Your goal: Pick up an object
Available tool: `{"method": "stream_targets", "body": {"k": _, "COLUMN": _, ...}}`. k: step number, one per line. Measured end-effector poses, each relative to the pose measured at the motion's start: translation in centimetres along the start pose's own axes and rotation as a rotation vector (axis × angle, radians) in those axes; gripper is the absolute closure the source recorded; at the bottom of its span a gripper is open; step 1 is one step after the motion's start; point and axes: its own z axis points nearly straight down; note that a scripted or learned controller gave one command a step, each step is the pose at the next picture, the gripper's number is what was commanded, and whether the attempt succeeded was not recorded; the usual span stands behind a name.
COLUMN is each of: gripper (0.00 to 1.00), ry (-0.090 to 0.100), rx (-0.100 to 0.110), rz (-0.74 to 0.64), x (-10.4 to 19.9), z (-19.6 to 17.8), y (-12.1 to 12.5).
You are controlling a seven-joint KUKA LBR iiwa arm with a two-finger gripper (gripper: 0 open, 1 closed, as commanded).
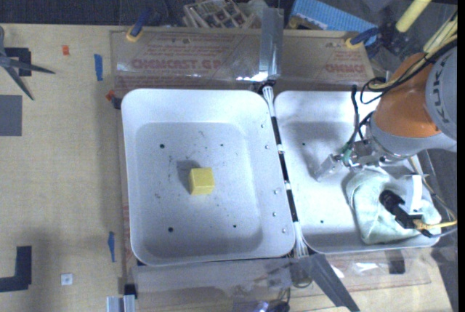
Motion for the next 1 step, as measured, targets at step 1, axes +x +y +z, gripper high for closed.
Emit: {"method": "stream_targets", "body": {"k": 1, "gripper": 1.00, "ry": -0.002, "rx": -0.006, "rz": 0.009, "x": -0.45, "z": -1.15, "y": -0.02}}
